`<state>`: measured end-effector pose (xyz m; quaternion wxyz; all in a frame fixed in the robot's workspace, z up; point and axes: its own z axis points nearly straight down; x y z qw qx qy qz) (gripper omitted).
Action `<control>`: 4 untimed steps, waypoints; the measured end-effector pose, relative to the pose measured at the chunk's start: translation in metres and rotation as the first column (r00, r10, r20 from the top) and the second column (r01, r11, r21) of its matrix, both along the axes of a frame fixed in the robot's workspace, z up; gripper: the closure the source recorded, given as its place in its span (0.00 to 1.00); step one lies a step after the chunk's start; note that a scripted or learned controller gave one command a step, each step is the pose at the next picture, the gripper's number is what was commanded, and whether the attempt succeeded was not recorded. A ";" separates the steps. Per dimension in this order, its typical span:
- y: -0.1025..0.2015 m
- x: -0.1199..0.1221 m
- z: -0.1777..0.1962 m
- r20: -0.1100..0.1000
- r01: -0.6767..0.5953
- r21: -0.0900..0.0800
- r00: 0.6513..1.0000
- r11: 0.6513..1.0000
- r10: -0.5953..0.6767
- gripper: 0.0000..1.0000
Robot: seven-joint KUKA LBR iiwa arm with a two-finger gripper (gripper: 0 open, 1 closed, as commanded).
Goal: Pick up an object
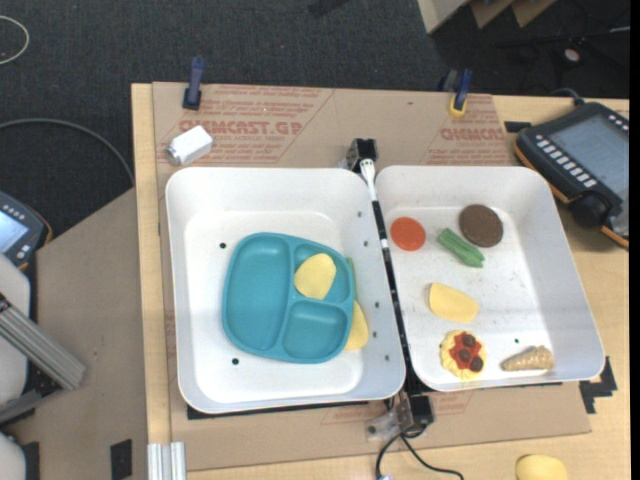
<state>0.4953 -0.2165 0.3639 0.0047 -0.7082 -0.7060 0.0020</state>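
**Toy food spread over two white bins**

The things to pick from are small toy foods. In the right bin (570, 268) a round orange-red slice (407, 233) lies near the divider, with a green pod (461, 247) just beside it; the pod's long axis runs on a slant from upper left to lower right. A dark brown round patty (481, 225) sits touching or almost touching the pod's upper end. Below them lies a yellow wedge (453, 302), its long axis roughly across the bin. Nearer the front edge are a small pizza piece (463, 354) with red and dark toppings and a pale tan cone (527, 359), which lies on its side pointing left.

The left bin (190, 268) holds a teal divided tray (265, 298). A yellow piece (316, 276) rests in the tray's upper right compartment, and a second yellow piece (357, 328) lies against the tray's right edge, partly under it.

The bins sit side by side on a cardboard sheet (300, 118) on the surface. A small white block (190, 145) lies on the cardboard behind the left bin. A black handheld controller (580, 158) rests at the right.

The arm and tool are out of frame, so I cannot tell the tool's state.
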 end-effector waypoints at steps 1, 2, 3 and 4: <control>0.034 0.014 0.182 0.032 -0.008 -0.011 0.999 1.000 0.008 1.00; 0.037 -0.018 0.066 -0.002 -0.001 0.000 1.000 1.000 0.001 1.00; 0.059 -0.016 -0.011 0.001 -0.004 -0.001 1.000 1.000 0.004 1.00; 0.169 -0.015 0.149 0.032 -0.017 -0.002 0.999 1.000 0.017 1.00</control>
